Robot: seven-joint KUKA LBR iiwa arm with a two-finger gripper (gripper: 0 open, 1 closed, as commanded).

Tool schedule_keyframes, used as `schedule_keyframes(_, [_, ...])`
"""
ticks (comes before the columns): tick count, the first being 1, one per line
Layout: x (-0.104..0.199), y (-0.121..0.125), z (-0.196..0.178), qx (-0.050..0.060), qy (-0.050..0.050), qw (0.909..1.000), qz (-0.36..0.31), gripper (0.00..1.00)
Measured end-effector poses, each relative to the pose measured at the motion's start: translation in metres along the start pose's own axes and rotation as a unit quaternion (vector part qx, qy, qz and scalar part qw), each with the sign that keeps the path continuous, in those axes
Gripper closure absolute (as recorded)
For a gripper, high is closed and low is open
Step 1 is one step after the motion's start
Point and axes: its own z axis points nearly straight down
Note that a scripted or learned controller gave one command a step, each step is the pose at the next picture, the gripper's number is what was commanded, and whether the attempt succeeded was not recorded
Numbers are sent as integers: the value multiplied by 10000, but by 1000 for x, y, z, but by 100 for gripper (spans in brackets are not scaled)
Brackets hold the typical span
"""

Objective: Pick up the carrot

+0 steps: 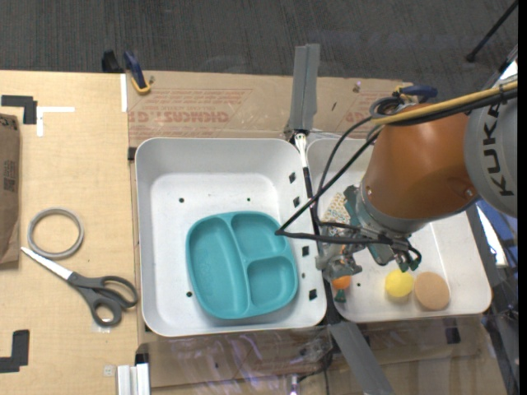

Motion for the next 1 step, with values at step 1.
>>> schedule_keyframes(1, [7,-73,0,-4,-9,9498,-3129,100])
